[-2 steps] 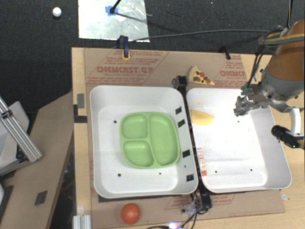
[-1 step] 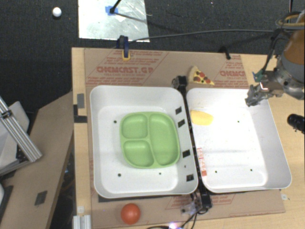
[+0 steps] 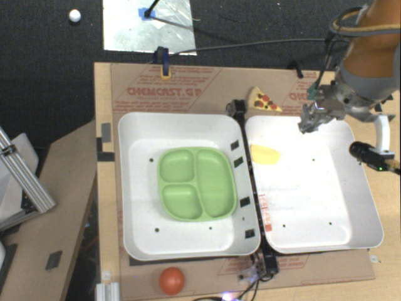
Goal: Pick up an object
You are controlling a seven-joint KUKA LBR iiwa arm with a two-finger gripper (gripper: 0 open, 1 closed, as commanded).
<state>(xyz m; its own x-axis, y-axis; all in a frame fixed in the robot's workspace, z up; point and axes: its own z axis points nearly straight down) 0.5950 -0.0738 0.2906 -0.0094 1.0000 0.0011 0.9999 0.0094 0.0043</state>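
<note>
A flat yellow object (image 3: 265, 154) lies in the right bin (image 3: 326, 231) near its upper left corner. My gripper (image 3: 307, 125) hangs over the far edge of that bin, to the right of the yellow object and apart from it. Nothing shows between its fingertips. A green divided plate (image 3: 196, 183) rests in the middle of the left bin (image 3: 144, 143). A toy pizza slice (image 3: 264, 100) lies on the board just beyond the right bin.
A red ball (image 3: 171, 280) sits on the board in front of the left bin. A small white ball (image 3: 75, 15) lies on the dark floor at the far left. A blue and yellow clamp (image 3: 163, 61) grips the board's far edge. Black clips (image 3: 244, 199) line the seam between the bins.
</note>
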